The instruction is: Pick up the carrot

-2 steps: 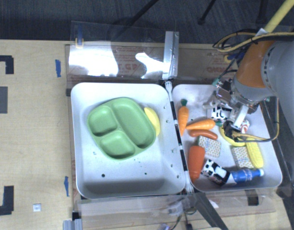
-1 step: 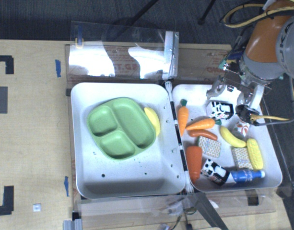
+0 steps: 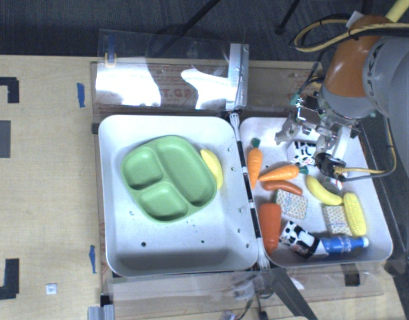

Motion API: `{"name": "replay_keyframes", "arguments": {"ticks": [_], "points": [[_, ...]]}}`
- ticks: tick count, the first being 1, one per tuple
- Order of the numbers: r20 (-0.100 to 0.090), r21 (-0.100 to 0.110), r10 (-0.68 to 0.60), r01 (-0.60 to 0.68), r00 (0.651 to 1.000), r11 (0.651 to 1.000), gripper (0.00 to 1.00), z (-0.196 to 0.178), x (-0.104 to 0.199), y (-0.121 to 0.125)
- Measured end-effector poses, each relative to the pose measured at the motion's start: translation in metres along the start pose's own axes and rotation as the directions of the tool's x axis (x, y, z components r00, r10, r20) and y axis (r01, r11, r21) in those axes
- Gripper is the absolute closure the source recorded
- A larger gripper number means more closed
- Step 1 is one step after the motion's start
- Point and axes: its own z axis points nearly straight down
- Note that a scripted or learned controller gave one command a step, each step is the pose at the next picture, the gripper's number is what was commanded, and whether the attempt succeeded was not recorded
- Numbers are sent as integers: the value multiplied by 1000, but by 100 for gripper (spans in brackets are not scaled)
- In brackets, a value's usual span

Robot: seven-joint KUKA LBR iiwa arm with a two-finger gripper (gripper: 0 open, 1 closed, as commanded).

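Orange carrot (image 3: 254, 165) lies at the right bin's (image 3: 380, 199) left wall. The gripper (image 3: 309, 133) hovers nearby; its grasp state cannot be determined.

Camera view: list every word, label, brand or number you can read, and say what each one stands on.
No text can be read in this view.
Clear panel behind the left bin: faint reddish print under glare, too blurred to read.
Blue bottle in the right bin: no label legible.
Black-and-white patterned toys: markings, not letters.
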Motion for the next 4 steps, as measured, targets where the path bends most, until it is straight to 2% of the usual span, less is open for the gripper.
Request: {"name": "replay_keyframes", "arguments": {"ticks": [1, 2, 3, 4], "points": [[0, -14, -240, 240, 971, 971, 0, 48, 8, 14], [1, -8, -284, 284, 959, 959, 0, 79, -46, -40], [0, -12, -282, 282, 959, 959, 100, 68, -45, -39], [3, -6, -572, 572, 820, 820, 100, -78, -54, -39]]}}
